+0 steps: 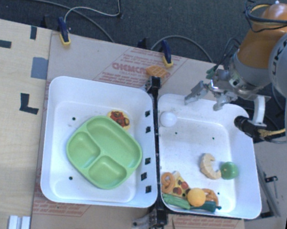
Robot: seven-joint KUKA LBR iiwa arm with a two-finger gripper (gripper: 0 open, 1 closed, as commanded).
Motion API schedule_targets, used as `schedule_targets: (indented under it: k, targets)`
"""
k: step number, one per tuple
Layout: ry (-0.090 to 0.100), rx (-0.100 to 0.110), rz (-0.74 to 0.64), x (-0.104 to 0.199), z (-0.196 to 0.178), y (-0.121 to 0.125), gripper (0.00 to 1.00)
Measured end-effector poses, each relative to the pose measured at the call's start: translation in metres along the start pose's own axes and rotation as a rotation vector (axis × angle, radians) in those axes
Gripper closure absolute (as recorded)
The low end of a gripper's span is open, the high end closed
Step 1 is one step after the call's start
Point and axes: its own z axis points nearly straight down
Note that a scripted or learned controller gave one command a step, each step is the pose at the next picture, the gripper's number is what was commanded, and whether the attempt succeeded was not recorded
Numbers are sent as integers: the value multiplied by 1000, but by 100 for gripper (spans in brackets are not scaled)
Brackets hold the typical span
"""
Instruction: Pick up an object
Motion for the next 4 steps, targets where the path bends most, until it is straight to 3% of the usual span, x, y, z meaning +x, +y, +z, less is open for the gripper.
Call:
schedule_targets:
  k: [1, 2, 3, 4]
  targets:
    - [0, 2, 1, -6, 68, -43, 0]
    - [-1, 0, 2, -51, 79, -88, 0]
    - [0, -3, 0, -73, 145, -128, 0]
    - [-2, -7, 1, -74, 135, -127, 100]
